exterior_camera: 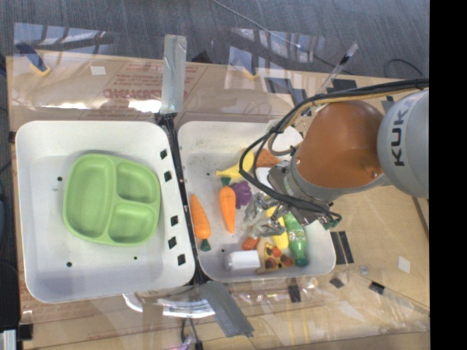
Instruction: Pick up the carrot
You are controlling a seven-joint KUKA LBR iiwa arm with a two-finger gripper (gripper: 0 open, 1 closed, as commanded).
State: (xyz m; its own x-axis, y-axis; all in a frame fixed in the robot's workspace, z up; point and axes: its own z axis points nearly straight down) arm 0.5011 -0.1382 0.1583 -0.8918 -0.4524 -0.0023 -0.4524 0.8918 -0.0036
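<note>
Camera view: carrot (pixel 228 208) lies ungrasped in the right bin (pixel 191 152); gripper (pixel 261 211) hovers just beside, finger state indiscernible, pickup remains

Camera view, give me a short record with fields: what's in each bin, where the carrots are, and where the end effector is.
left bin: green divided plate
right bin: two carrots plus mixed toy food
carrot one: by the left wall, leaf end toward the camera
carrot two: mid-bin, beside a purple item
end effector: over the right bin, right of carrot two, above the clutter
grasp: no carrot seen between its fingers
white block: near the front wall
</note>
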